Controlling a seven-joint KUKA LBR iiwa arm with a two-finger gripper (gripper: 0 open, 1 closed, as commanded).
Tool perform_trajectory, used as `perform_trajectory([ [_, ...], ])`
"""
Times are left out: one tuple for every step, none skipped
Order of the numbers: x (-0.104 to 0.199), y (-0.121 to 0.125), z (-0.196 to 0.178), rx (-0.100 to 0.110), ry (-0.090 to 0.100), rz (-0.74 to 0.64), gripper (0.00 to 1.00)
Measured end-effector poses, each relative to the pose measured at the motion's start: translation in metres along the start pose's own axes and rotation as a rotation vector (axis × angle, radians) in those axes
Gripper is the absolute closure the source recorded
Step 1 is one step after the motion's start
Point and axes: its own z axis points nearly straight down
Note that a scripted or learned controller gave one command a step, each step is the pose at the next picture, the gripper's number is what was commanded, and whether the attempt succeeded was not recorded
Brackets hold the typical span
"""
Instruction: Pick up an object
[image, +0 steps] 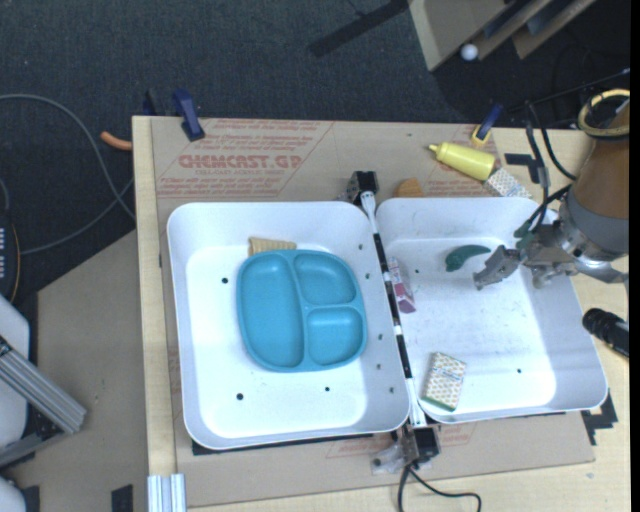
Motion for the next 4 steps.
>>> perform_trajectory([
  [0.024,0.051,0.114,0.000,0.000,-0.001,0.00],
  [0.012,0.118,0.110,-0.001,-0.001,-0.002,0.00],
  [0.010,0.115,0.102,0.011,-0.003,0.001,1.00],
  [0.067,0.100,0.013,-0.003,0.000,-0.002,1.00],
])
